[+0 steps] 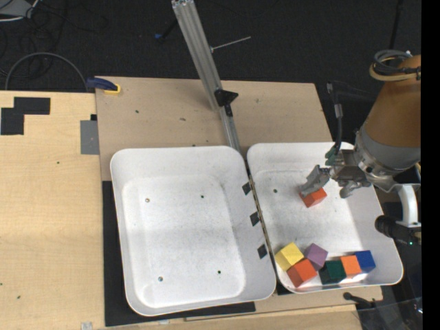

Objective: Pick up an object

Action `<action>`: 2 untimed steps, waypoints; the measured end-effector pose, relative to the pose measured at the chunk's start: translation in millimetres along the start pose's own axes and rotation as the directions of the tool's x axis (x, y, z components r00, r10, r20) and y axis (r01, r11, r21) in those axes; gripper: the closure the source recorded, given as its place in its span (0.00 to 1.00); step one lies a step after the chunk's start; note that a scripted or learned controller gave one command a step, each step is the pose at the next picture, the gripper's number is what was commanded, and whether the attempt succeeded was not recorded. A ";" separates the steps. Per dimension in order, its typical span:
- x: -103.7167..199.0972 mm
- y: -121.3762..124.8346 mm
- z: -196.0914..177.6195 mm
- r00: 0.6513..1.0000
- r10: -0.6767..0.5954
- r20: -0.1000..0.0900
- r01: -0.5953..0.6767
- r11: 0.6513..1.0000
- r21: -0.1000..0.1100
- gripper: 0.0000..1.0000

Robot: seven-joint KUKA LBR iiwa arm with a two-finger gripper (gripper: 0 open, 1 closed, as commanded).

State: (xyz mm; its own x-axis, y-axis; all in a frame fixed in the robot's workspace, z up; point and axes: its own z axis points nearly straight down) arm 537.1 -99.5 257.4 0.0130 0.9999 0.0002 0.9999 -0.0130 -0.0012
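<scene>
Gripper [332,181] – released, fingers spread above my right bin [275,158]; orange block [315,197] beside left finger – corner-on, no evident long axis.

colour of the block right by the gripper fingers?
Orange-red cube, beside the two-finger gripper, clearest in the camera view.

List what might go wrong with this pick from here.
1. The orange block sits at the tip of the hand's left finger rather than squarely between the fingers, so it may get nudged away, not gripped.
2. The hand is near the right bin's far wall and might catch it.
</scene>
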 end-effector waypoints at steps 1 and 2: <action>-0.1 0.0 0.0 1.000 0.002 0.000 -0.002 1.000 -0.001 0.00; -0.2 0.1 -0.1 1.000 0.003 0.000 -0.003 1.000 -0.001 0.00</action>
State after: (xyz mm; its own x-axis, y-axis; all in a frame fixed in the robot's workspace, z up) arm 537.2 -99.7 257.5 0.0161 0.9999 -0.0002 0.9999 -0.0161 -0.0003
